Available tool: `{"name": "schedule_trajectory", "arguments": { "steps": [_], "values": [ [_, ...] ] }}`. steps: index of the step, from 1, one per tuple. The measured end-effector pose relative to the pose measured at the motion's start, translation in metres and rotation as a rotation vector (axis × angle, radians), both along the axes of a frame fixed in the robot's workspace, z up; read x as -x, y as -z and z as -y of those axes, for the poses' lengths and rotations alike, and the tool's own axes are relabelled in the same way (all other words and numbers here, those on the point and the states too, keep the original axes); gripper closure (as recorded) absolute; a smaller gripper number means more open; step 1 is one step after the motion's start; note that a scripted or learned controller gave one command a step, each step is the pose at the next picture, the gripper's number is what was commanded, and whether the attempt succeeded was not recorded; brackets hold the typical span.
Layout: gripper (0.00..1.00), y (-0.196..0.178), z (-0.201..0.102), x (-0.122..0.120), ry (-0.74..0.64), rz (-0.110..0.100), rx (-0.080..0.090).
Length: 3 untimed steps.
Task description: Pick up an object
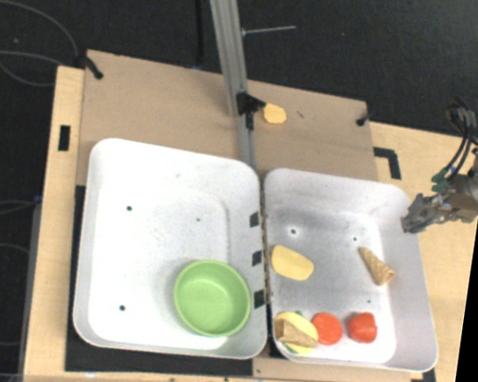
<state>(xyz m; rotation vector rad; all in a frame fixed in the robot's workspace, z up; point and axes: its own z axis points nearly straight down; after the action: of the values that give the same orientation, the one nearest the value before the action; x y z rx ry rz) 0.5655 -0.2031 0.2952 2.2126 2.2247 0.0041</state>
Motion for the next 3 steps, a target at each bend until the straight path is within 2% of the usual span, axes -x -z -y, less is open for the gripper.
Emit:
{"name": "schedule_trajectory", "arguments": {
  "steps": [1,3],
  "values": [
    [1.00,0.008,-0.043,-0.018,0.000,-0.004,0.000],
    [1.00,0.036,-0.133,-0.036,0.000,-0.006,0.000]
  ]
}}
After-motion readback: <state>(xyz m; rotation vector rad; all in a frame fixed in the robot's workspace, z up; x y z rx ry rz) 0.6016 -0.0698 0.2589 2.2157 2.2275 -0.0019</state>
